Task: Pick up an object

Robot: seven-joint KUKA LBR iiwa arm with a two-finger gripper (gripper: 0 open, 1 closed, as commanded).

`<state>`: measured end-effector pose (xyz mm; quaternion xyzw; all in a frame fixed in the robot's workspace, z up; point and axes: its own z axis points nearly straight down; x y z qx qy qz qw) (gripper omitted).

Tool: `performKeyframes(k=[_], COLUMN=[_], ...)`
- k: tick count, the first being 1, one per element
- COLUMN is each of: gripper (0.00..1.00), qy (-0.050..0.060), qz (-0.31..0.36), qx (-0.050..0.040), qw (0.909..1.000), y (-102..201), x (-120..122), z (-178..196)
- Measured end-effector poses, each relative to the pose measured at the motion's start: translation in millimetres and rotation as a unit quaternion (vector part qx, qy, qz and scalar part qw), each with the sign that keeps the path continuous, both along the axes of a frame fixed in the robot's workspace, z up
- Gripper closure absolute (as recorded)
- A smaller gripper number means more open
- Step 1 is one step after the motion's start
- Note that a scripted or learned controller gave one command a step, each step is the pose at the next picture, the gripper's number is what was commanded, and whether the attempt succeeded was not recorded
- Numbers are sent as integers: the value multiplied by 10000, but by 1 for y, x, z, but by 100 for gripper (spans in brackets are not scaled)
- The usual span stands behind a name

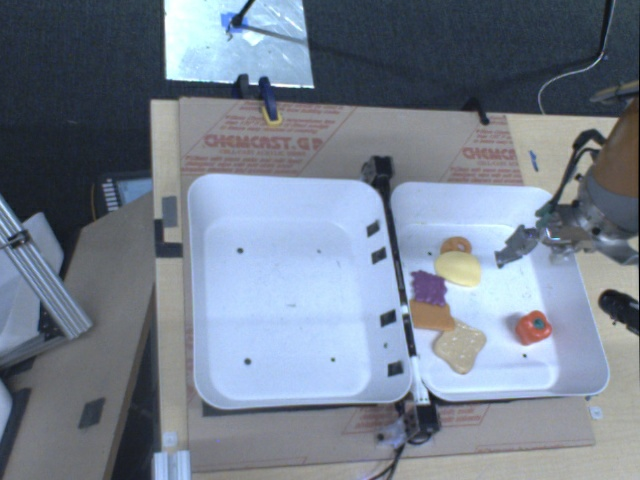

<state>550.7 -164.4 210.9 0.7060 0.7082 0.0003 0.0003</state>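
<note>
Several toy foods lie in the right bin (570, 313): a yellow lemon-like piece (459, 268), a small brown donut (456, 245) just behind it, a purple grape bunch (428, 287), an orange wedge (432, 316), a tan slice of bread (459, 347) and a red tomato (533, 327). My gripper (516, 245) hangs over the right bin's back half, to the right of the lemon piece and apart from it. Nothing shows between its fingers.
The left bin (215, 268) adjoins the right one along a black clipped seam (392, 278). A shiny metal sheet (238, 26) lies beyond the bench. Cables run at the upper right. An aluminium frame (35, 278) stands at the left.
</note>
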Motion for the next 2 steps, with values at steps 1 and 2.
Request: performKeyframes(k=[1, 2], gripper=[0, 0], qy=[-84, -25], qz=[39, -26], qx=[-13, -12], qw=[10000, 10000], y=[37, 8], x=[73, 22], z=[100, 133])
